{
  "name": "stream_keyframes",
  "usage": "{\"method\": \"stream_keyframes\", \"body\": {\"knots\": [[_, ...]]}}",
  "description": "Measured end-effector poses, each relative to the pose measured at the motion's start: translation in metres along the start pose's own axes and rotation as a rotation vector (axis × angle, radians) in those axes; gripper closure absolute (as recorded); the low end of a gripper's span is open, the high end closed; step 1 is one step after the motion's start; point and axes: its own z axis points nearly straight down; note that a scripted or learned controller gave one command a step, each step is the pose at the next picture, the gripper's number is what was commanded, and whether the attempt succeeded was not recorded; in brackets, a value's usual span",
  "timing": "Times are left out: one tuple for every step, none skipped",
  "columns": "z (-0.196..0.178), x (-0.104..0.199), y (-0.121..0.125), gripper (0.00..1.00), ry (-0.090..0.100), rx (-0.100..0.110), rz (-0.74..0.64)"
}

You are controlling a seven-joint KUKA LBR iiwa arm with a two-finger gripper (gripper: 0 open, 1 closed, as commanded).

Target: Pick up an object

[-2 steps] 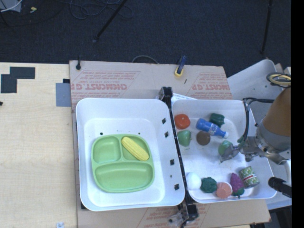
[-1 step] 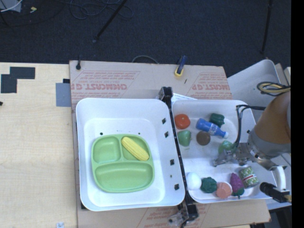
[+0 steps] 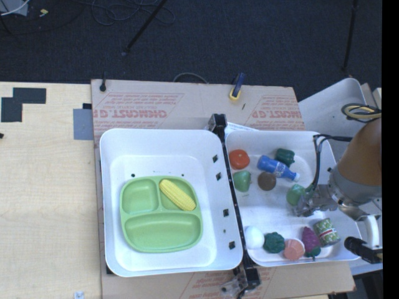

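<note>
My gripper (image 3: 304,208) is low in the right bin (image 3: 249,143), near its right side. It sits right against a light green toy (image 3: 294,195), which lies at its left; I cannot tell whether the toy is held. Around it lie a blue bottle (image 3: 277,166), a dark green pepper (image 3: 285,156), a brown ball (image 3: 267,181), a red tomato (image 3: 239,159) and a green pear-shaped toy (image 3: 242,180). Just below the gripper are a striped can (image 3: 325,230) and a purple toy (image 3: 310,238).
Along the right bin's front edge lie a white egg (image 3: 254,236), a dark green broccoli (image 3: 274,242) and a pink piece (image 3: 293,249). The left bin (image 3: 124,148) holds a green divided plate (image 3: 161,229) with a yellow corn cob (image 3: 177,194).
</note>
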Motion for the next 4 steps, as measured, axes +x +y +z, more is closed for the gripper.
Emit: {"method": "stream_keyframes", "body": {"knots": [[-0.053,0.010,-0.002,1.00,-0.002,-0.004,-0.004],[-0.110,0.018,0.003,1.00,-0.002,-0.004,-0.005],[-0.130,0.017,0.003,1.00,-0.002,-0.003,-0.005],[-0.140,0.064,0.025,1.00,0.000,-0.001,-0.008]]}}
